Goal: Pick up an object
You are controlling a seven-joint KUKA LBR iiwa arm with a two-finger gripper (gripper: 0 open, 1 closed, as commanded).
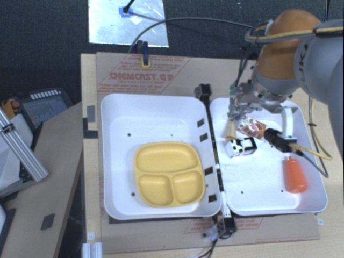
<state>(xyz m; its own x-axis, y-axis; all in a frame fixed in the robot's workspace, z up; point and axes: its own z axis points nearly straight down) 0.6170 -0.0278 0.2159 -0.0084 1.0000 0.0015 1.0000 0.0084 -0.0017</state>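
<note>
My gripper (235, 110) hangs low over the back left part of the right bin (269, 198). Just below it lies a small tan piece (231, 130), and beside that an orange-and-white packet (251, 127). A black-and-white item (239, 147) sits a little nearer the front. An orange bottle-shaped object (294, 175) lies at the bin's right side, apart from the gripper. I see nothing held in the gripper.
The left bin (115, 144) holds a yellow divided plate (168, 173). A black divider strip (208, 138) runs between the two bins. The arm's grey and orange body (290, 42) looms over the right bin's back edge.
</note>
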